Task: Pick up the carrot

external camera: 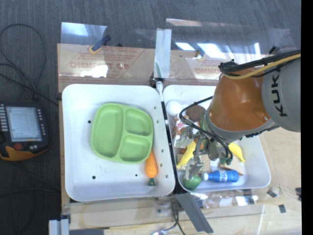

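Observation:
The carrot [151,166] is orange with a dark green stub. It lies in the left bin [78,180], against the wall shared with the right bin and just below the green plate [122,132]. My gripper [198,159] hangs under the orange band of the arm, low over the clutter in the right bin [259,175]. It is about a hand's width to the right of the carrot, across the dividing wall. Nothing of the carrot is near it.
The green three-part plate takes up the middle of the left bin. The right bin holds yellow banana-like pieces [188,154], a blue bottle [223,176], a green item [192,182], a white ball [173,106] and a brown object [196,112].

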### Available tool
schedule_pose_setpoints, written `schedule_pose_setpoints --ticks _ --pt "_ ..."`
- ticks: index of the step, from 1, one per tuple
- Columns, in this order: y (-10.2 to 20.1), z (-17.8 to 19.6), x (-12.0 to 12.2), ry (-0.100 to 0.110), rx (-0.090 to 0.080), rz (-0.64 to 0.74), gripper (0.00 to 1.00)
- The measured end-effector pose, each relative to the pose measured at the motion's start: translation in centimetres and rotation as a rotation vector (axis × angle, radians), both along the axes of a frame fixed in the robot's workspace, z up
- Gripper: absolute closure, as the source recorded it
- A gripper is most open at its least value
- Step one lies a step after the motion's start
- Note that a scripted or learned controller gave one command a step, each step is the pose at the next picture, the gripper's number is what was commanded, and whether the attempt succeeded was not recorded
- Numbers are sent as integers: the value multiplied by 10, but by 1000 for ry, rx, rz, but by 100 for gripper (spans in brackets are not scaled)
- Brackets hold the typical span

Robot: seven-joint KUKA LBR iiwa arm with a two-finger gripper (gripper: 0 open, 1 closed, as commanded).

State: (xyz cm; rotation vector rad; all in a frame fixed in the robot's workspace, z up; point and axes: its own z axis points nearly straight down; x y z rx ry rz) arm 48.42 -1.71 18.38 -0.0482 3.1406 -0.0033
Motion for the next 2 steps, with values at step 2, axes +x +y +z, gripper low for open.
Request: schedule_pose_setpoints --ticks 2 --pt "99 0 11 1 3 12 0"
